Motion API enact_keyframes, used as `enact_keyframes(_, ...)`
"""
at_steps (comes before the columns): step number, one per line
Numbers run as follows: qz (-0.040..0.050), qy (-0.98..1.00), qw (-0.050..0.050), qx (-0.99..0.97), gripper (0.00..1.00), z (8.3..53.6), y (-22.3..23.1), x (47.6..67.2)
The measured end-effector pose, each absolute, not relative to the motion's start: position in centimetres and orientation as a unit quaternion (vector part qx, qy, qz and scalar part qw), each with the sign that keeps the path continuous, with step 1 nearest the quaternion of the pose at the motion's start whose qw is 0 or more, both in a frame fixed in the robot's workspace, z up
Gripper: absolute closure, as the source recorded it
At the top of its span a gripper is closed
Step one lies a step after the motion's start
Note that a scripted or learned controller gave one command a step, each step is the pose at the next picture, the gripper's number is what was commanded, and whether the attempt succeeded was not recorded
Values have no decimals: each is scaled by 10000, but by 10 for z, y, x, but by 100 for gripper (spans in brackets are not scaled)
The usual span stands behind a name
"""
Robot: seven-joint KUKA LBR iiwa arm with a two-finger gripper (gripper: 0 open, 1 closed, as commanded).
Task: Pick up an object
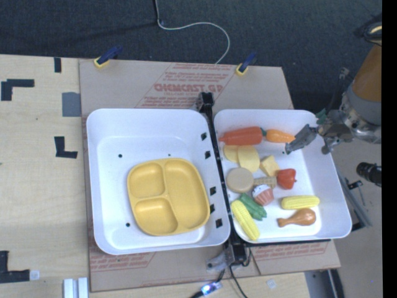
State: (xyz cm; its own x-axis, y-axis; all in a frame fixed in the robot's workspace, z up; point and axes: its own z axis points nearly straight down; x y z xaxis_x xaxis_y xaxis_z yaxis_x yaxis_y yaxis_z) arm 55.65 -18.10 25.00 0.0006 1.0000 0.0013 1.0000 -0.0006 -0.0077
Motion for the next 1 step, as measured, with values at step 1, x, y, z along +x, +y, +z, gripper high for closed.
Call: enact_keyframes(1, 7, -7075, 6, -7067, 0, 253, -181, 558)
